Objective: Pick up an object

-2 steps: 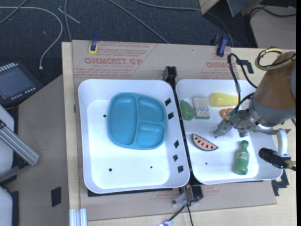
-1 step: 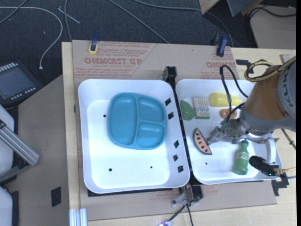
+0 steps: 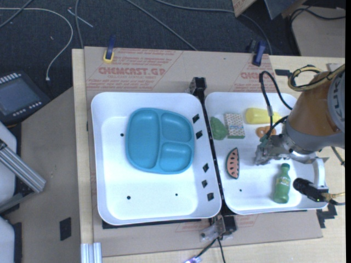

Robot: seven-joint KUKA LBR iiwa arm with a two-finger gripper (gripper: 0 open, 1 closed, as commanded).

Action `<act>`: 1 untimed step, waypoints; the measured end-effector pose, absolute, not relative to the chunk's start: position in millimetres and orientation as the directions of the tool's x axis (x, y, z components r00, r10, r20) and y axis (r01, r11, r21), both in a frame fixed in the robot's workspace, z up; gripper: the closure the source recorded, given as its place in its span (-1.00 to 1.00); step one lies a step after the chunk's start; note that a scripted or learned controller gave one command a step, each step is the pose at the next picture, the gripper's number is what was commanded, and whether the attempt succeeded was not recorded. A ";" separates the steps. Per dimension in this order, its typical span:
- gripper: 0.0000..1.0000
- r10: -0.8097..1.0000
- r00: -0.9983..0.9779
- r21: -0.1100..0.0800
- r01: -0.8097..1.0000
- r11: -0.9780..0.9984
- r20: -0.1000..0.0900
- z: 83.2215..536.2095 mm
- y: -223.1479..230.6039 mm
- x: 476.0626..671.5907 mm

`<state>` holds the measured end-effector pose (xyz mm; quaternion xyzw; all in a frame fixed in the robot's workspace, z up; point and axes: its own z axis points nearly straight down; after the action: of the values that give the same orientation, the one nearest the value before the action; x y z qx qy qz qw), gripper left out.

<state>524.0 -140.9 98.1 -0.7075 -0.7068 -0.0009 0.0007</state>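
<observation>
Bench [image 3: 148,64]: a cardboard-faced top with red printed lettering along its far edge, carrying two shallow white bins set side by side and touching along a black-clipped seam.

Left bin [image 3: 109,190]: holds one item, a blue divided plate [image 3: 160,140] with three compartments, lying flat in the far half of the bin, clear of the walls.

Right bin [image 3: 247,199]: holds the smaller items and receives the arm.

Arm [image 3: 318,111]: enters from the right edge, orange band above a grey wrist, reaching down over the right half of the right bin. Black cables run along it.

Pincer [image 3: 266,153]: low over the bin floor near the middle of the right bin, just left of the wrist. Whether its jaws are wide or narrow I cannot tell; the parts are dark and blurred. Nothing can be made out between them.

Green bottle [image 3: 282,183]: lying in the near right part of the right bin, cap pointing away, just beside and nearer the camera than the pincer.

Yellow object [image 3: 256,115]: at the far side of the right bin, partly behind a cable.

Watermelon slice [image 3: 233,163]: on the floor left of the pincer, apart from it.

Patterned block [image 3: 235,124]: far left area, just beside a green rounded item [image 3: 219,129].

Small orange item [image 3: 264,131]: below the yellow object, partly hidden by the arm.
</observation>
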 end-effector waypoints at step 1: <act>1.00 1.000 -0.002 0.006 1.000 0.002 -0.001 159.9 -134.0 525.5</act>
<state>525.5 -134.0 159.9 -0.7065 -0.7077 -0.0019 -0.0024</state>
